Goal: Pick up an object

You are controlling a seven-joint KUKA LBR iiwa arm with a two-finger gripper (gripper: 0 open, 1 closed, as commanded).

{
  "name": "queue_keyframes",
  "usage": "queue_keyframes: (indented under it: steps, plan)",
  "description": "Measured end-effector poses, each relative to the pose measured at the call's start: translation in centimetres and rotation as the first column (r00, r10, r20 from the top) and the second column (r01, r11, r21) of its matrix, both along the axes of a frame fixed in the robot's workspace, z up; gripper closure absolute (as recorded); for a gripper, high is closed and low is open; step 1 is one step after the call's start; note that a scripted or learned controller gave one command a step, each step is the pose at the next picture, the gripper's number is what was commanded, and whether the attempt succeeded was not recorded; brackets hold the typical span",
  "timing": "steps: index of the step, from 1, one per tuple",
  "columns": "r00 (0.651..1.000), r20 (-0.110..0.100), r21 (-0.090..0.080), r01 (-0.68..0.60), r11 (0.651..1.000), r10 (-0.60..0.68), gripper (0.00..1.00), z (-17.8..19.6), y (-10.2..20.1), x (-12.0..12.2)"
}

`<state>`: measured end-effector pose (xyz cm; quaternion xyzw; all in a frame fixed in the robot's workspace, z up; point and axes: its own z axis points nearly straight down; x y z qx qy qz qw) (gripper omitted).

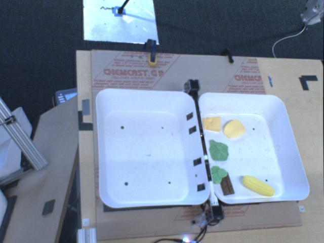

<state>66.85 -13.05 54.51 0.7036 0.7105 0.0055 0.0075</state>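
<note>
Right bin (283, 135) holding small items on the worktop (126, 75)

The pincer (313, 11) sits at the top right corner; its state cannot be told. Corn cob (257, 185) lies near the front wall.

Dark carpeted floor (40, 34) around a wooden bench (86, 151), a shiny metal plate (119, 24) beyond.

Five small objects in the right bin (288, 135), left bin (147, 97) beside it.
</note>
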Motion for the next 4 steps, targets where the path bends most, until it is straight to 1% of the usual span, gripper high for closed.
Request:
queue_keyframes:
  steps: [1, 2, 3, 4]
  plan:
    - [1.0, -0.031, 0.007, 0.0, 1.0, 0.0, 1.0, -15.8, 6.2, -0.1]
    - [1.0, -0.003, 0.005, -0.003, 1.0, 0.003, 1.0, -4.6, 13.0, -0.1]
    - [1.0, -0.011, 0.002, 0.01, 1.0, -0.01, 1.0, -0.7, 10.4, 0.0]
    - [1.0, -0.028, 0.003, 0.005, 1.0, -0.005, 1.0, -13.3, 12.8, -0.1]
